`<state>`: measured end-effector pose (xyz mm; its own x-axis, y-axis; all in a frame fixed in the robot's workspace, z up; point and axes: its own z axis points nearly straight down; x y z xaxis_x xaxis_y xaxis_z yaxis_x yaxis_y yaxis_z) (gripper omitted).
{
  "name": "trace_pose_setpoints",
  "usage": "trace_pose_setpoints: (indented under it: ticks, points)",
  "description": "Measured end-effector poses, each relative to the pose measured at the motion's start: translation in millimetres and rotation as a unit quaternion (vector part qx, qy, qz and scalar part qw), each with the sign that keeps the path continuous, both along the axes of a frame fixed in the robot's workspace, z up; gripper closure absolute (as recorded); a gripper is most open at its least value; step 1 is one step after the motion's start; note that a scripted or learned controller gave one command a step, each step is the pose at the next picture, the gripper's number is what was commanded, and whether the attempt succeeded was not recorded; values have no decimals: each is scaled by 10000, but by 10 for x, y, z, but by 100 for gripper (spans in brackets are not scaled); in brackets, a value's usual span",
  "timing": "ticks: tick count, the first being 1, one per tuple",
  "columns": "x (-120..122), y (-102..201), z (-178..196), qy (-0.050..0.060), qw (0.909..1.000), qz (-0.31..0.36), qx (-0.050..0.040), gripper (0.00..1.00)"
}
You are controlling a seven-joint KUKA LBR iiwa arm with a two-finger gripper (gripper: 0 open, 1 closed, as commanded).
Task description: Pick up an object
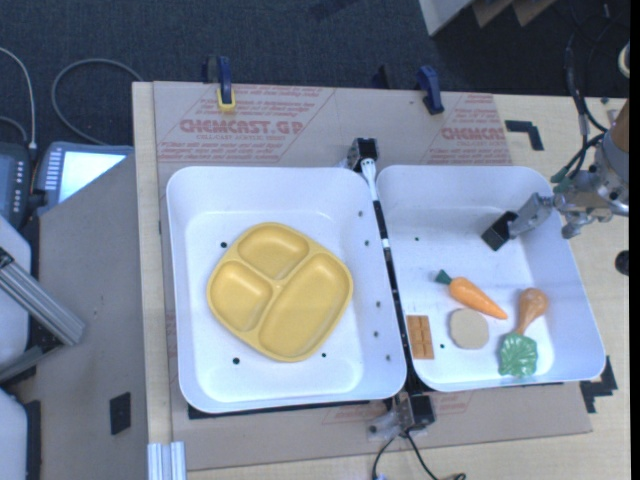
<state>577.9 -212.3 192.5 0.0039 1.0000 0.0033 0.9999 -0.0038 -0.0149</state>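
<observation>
Arm: From my remote station I see the grey wrist reaching in from the right, over the far right corner of the right bin (560,268).

Gripper: The gripper (500,232) hangs above the upper part of the right bin, one dark fingertip pointing down and left toward the bin floor.

Jaws: I cannot tell how far they stand open from this angle; nothing shows between them.

Carrot: An orange toy carrot (476,297) lies on the right bin floor, below the gripper and apart from it, tip pointing right.

Round piece: A beige disc (468,329), perhaps a toy cookie, sits just below the carrot.

Drumstick: A tan toy drumstick (530,308) lies right of the carrot, near the bin's right wall.

Greens: A green leafy toy (518,356) rests at the bin's near right corner, just below the drumstick.

Cracker: A small brown rectangular piece (421,336) lies by the bin's left wall, left of the disc.

Left bin: The left bin (190,268) holds a yellow three-compartment plate (281,290) lying flat near its middle.

Bench: Both bins sit side by side on a brown board (300,118) with red lettering, held at its far edge by blue clamps (223,73).
</observation>
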Motion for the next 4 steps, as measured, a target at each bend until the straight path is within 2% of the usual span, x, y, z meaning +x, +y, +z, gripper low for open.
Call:
trace_pose_setpoints:
  ticks: [1,3,4]
  points:
    - [35,8,89,-75,10000,21,-18,0]
    - [-95,-92,-885,-49,10000,19,8,0]
    - [-77,-47,-1076,-65,10000,38,27,0]
